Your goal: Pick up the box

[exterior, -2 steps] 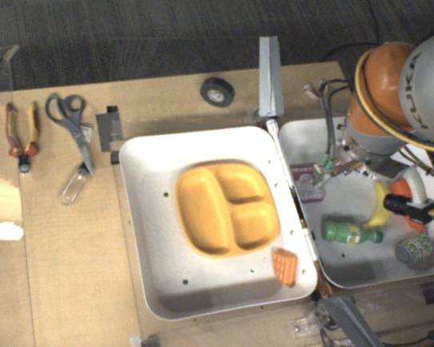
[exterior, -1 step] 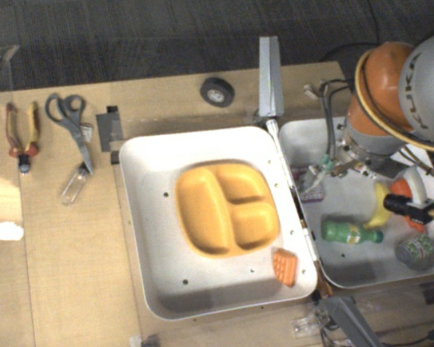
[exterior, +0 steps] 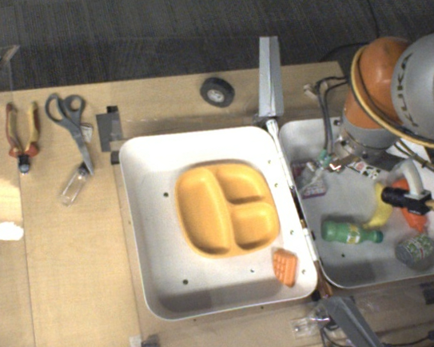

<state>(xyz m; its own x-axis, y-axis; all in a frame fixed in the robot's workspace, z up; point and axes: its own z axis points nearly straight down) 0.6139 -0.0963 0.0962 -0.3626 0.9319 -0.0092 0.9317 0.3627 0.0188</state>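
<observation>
Grey arm (exterior: pixel 423 89) reaching in from right, orange band up, gripper (exterior: pixel 343 159) pointing down-left.

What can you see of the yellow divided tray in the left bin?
The yellow tray looks like smooth plastic, rounded-square, with three compartments: one long one on its left and two smaller ones stacked on its right. It lies flat, open side up, near the middle of the left bin. An orange ridged piece lies just off its lower right corner.
</observation>
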